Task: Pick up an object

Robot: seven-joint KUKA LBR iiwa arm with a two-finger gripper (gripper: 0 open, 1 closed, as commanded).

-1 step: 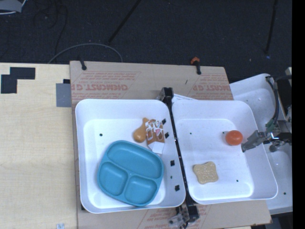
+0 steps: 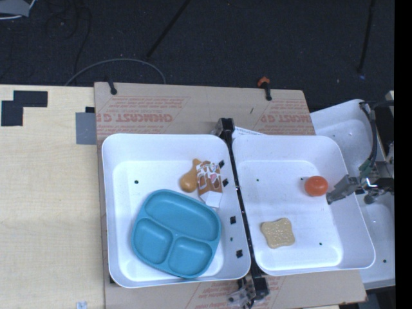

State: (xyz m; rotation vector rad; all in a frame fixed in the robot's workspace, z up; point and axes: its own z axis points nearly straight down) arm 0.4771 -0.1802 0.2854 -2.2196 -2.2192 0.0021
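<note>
Objects lie in both bins: a blue tray [image 2: 176, 234] in the left bin [image 2: 122, 166], a biscuit [image 2: 278, 232] and a tomato [image 2: 315, 186] in the right. The pincer [image 2: 341, 190] waits beside the tomato, holding nothing; its opening I cannot tell. The approach seems in hand; next it must descend onto the tomato.

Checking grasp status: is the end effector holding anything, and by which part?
Nothing held. The end effector sits at the right bin's right wall, beside the tomato, with nothing between its fingers.
</note>
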